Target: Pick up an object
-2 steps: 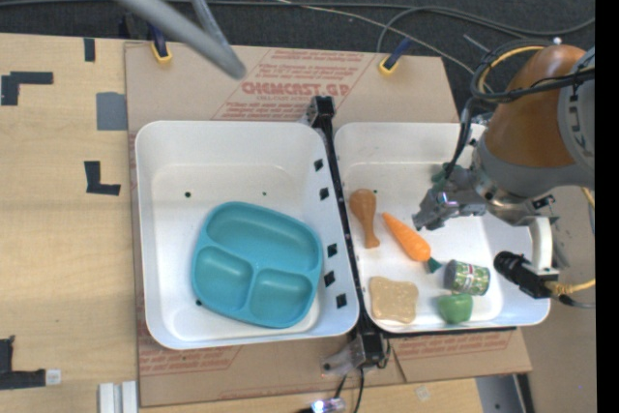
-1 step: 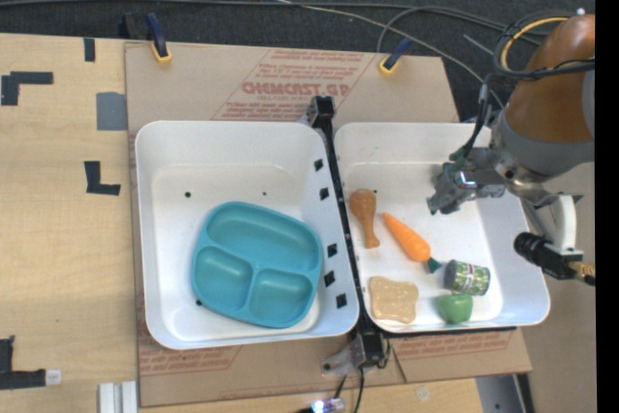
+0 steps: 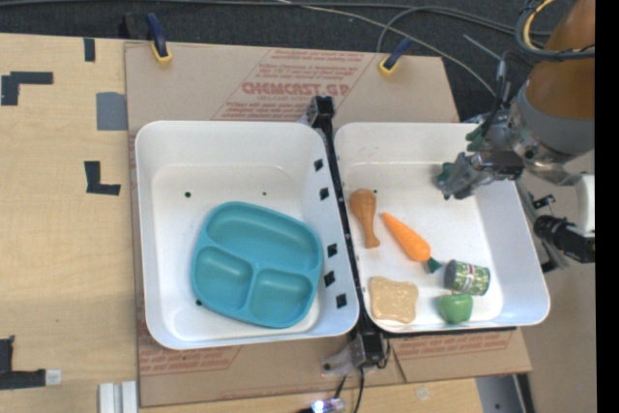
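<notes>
The right bin (image 3: 406, 145) holds a brown drumstick (image 3: 365, 214), an orange carrot (image 3: 408, 238), a slice of toast (image 3: 394, 299), a small green-labelled can (image 3: 467, 278) and a green apple-like piece (image 3: 454, 308). My gripper (image 3: 456, 179) hangs over the right bin's back right part, above and to the right of the carrot. Nothing shows between its fingers. The objects lie apart from it, toward the bin's front.
The left bin (image 3: 160, 150) holds a blue divided plate (image 3: 256, 263). A black divider clip (image 3: 321, 111) sits where the bins meet. Cables run across the dark floor behind the bench, and clamps hold the cardboard sheet at the back.
</notes>
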Tool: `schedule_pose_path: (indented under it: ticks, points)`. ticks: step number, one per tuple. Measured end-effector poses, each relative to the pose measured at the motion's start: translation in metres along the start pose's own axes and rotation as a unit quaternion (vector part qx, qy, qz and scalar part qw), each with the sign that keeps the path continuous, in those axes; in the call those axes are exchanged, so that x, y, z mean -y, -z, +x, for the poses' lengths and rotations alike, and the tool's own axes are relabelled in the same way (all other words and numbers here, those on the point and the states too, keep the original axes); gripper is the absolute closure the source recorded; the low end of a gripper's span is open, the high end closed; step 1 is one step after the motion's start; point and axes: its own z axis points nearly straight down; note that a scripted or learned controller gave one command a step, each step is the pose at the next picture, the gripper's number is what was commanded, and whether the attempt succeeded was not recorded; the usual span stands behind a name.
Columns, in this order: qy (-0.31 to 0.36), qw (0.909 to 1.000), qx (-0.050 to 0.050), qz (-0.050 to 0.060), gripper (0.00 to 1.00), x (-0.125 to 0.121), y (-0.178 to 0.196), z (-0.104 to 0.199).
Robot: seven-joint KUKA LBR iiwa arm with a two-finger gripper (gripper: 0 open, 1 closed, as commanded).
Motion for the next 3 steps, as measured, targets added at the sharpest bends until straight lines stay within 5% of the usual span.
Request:
schedule_pose_path:
  ticks: [3]
  points:
    - [0.002,1.0,-0.001,0.003,1.0,-0.035,-0.032,0.147]
